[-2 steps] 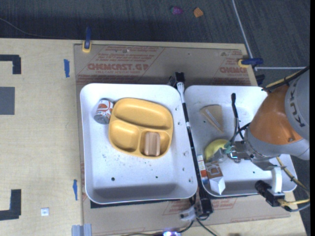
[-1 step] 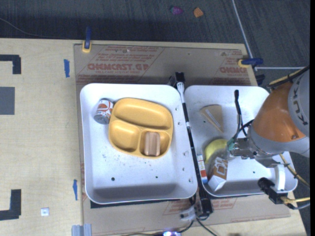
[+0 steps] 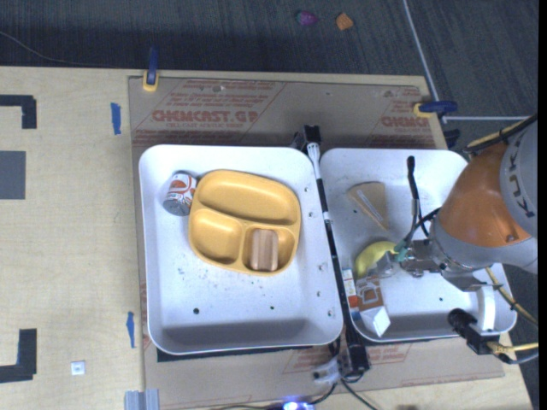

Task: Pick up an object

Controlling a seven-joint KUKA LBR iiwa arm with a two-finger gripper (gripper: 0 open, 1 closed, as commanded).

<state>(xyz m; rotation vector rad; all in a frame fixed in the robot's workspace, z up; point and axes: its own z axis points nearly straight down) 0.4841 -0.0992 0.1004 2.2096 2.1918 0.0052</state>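
In the right bin (image 3: 427, 314) a yellow-green fruit (image 3: 372, 257) lies near the left wall. My gripper (image 3: 396, 261) is low in this bin, right against the fruit's right side; the wrist hides where they meet. A tan wedge-shaped piece (image 3: 369, 201) lies farther back in the same bin. A small white and red carton (image 3: 369, 307) rests at the bin's front left corner. The arm's orange band (image 3: 485, 203) stands over the bin's right part.
The left bin (image 3: 171, 306) holds a yellow divided plate (image 3: 231, 207) with a brown block (image 3: 262, 249) in one compartment, and a crushed can (image 3: 179, 192) beside it. A black cable (image 3: 413, 190) hangs above the right bin. The divider between the bins (image 3: 326, 229) is close to the fruit.
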